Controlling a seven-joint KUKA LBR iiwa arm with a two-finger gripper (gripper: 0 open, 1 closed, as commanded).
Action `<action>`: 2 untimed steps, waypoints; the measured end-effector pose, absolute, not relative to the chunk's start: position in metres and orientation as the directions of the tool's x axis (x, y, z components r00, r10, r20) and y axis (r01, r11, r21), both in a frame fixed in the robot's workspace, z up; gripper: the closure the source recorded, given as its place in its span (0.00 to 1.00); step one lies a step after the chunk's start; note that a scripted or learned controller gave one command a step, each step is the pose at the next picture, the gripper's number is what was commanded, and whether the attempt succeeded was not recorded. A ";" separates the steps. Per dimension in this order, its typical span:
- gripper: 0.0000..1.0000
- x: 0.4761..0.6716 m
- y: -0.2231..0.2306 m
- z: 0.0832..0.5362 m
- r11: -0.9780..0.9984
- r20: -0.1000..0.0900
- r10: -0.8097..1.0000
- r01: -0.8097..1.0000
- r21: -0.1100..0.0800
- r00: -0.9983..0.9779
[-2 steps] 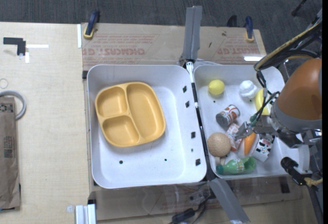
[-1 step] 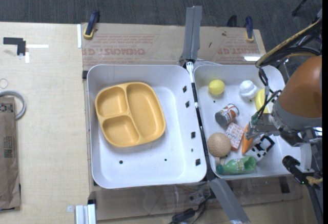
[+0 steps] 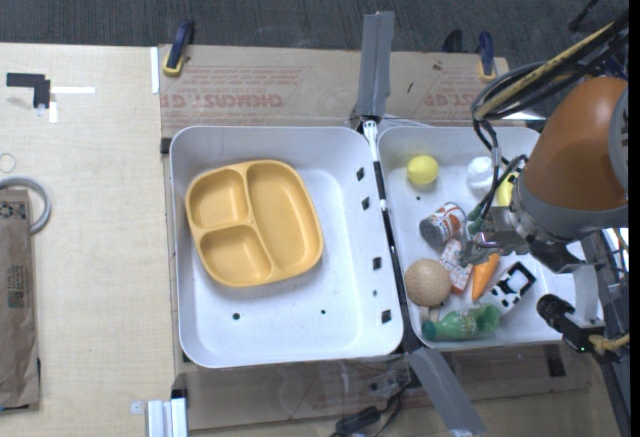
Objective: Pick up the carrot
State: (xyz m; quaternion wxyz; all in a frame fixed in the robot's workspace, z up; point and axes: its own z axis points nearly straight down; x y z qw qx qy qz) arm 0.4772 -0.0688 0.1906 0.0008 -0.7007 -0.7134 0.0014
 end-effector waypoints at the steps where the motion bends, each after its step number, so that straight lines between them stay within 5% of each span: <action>1: 0.00 0.477 -0.069 0.191 0.017 -0.001 1.000 1.000 -0.003 -0.017; 2: 0.00 0.477 -0.133 0.095 0.197 -0.002 0.980 0.980 -0.001 -0.197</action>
